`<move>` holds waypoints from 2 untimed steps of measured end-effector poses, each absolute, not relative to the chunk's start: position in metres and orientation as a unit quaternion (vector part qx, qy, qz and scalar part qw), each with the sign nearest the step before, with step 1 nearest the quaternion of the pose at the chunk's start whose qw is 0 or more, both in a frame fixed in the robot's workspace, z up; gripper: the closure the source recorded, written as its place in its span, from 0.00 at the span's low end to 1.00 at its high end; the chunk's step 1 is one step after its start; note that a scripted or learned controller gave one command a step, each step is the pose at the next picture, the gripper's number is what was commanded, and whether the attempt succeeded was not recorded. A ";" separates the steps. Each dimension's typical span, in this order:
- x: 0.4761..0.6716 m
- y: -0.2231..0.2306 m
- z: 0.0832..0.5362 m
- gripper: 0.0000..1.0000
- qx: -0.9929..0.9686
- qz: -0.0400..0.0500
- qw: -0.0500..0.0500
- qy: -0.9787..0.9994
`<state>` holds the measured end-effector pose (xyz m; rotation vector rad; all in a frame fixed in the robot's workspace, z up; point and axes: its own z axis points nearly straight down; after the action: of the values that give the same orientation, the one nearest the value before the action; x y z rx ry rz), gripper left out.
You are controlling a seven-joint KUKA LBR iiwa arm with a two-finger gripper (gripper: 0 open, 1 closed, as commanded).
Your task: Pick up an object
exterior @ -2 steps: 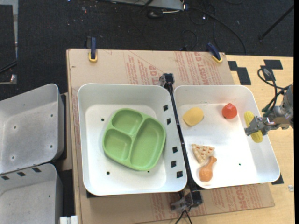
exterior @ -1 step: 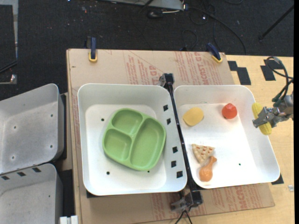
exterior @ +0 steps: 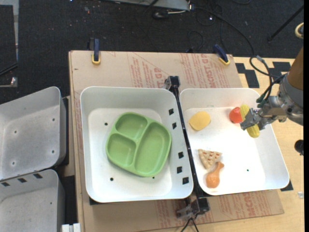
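Observation:
My gripper [exterior: 255, 121] hangs over the right part of the right bin [exterior: 270, 178], reaching in from the right. Directly at its tip lies a yellow corn cob [exterior: 253, 131], with yellow showing both above and below the gripper's dark tip; its middle is hidden. A red tomato-like piece [exterior: 235, 114] touches the corn's left end. Further left in the same bin lie a yellow lemon-shaped piece [exterior: 200, 120], a waffle wedge [exterior: 210, 157] and an orange drumstick-shaped piece [exterior: 214, 175].
The left bin [exterior: 91, 178] holds a green three-part plate [exterior: 139, 143]. A black divider with clamps [exterior: 181, 134] runs between the bins. Grey trays [exterior: 29, 129] lie off the bench to the left.

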<state>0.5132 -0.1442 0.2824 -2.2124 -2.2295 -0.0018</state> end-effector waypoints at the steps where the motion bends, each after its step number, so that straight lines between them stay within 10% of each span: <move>1: 0.546 -0.093 0.271 1.00 -0.704 -0.001 0.000 -0.710; 2: 0.570 -0.042 0.253 1.00 -0.704 0.000 0.000 -0.710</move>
<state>0.5700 -0.0419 0.2527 -2.2121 -2.2307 -0.0014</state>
